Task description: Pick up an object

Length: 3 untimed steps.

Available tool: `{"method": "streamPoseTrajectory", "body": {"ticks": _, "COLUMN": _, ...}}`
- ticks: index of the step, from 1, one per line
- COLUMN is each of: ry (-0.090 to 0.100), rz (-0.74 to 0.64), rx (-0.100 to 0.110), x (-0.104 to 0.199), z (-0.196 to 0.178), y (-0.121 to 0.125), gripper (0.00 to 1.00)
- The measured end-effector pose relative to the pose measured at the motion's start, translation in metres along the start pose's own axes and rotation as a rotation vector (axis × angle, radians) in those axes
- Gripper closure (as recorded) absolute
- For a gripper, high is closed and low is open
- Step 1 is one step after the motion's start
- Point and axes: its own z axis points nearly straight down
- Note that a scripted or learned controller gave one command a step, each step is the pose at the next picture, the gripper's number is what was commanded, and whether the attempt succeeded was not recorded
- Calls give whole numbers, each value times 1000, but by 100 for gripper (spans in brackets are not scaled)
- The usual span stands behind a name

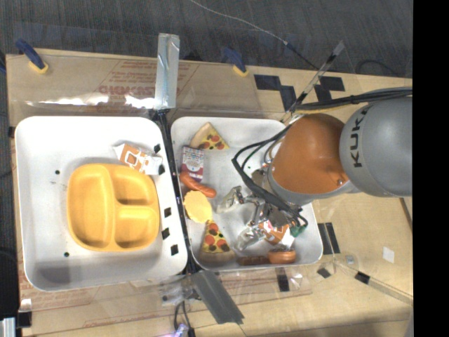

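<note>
Two white bins sit side by side on the table (365,258). In the left bin (42,188) lies a yellow divided tray (112,206), with a small orange and white packet (137,159) touching its upper right corner. The right bin (245,128) holds the loose things: one pizza slice (208,138) near its top edge, a small red and white carton (193,161) just below that, a red sausage (198,184) under the carton, a yellow disc (197,206) beside the dividing wall, a second pizza slice (215,239) near the bottom, and another sausage (280,257) along the bottom edge. The arm (375,146) comes in from the right, its orange band (312,156) hanging over the right bin. Below it the tool (252,220) is down among the objects, close to a red and white wrapper (277,234). Cables and metal parts crowd the spot, so I cannot tell how the tool's jaws stand or whether anything is caught between them
</note>
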Motion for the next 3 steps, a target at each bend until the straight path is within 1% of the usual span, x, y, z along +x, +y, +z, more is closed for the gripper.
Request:
{"method": "streamPoseTrajectory", "body": {"ticks": 1, "ry": -2, "rz": 79, "rx": 0, "x": -61, "z": -1, "y": 30, "gripper": 0}}
{"method": "streamPoseTrajectory", "body": {"ticks": 2, "ry": 0, "rz": 366, "rx": 0, "x": -27, "z": 0, "y": 44, "gripper": 0}}
{"method": "streamPoseTrajectory", "body": {"ticks": 3, "ry": 1, "rz": 312, "rx": 0, "x": -4, "z": 0, "y": 34, "gripper": 0}}
